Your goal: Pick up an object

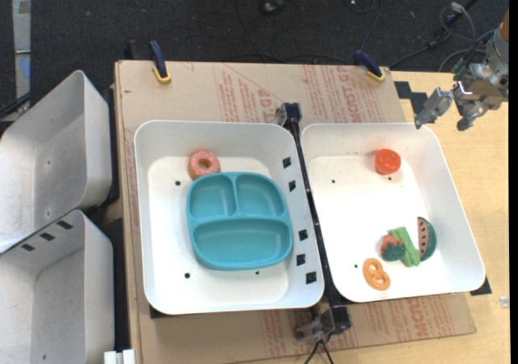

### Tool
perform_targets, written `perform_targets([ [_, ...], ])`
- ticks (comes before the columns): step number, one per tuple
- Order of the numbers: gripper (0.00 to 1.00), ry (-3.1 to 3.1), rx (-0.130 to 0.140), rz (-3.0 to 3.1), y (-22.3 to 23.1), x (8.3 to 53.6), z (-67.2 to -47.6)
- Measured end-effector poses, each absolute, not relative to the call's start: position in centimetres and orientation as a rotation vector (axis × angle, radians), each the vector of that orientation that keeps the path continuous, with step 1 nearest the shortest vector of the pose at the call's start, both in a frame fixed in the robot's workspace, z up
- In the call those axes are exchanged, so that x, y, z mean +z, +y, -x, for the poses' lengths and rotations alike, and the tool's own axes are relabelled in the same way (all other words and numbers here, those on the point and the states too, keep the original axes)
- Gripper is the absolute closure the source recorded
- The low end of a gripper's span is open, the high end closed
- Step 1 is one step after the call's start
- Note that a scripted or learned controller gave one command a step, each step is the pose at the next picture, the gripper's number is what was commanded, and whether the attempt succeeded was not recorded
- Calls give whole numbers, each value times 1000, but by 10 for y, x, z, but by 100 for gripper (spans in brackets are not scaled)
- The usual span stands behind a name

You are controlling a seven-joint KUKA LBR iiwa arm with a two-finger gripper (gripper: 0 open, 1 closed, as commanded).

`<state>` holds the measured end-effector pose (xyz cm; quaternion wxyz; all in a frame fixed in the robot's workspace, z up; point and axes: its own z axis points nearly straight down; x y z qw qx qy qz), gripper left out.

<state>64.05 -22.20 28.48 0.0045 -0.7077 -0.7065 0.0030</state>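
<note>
Two dark fingers of the claw stand spread apart at the upper right of the frame, one tip near the upper right corner of the right bin, the other further right over the bare table. Nothing sits between them; the claw is open and holds no object. It hangs outside the bin, just beyond its upper right rim.

Nearest to the claw, in the upper part of the right bin, lies a round orange-red piece, well apart from everything else. Lower in the same bin, toward its lower right, a watermelon slice lies touching a green toy piece, which has a small red bit at its left end. Just below and to the left of that cluster sits an orange pretzel, close to it but apart.

At the centre left of the frame, the left bin holds a teal divided tray with three compartments. A pink doughnut rests just above the tray's upper left corner, near the rim.

Yellow clamps grip the board at its upper edge. More white bins stand at the far left.
</note>
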Motion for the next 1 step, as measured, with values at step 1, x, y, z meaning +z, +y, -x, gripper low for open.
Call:
perform_targets([
  [1,0,-2224,0,2221,-221,292,-643],
])
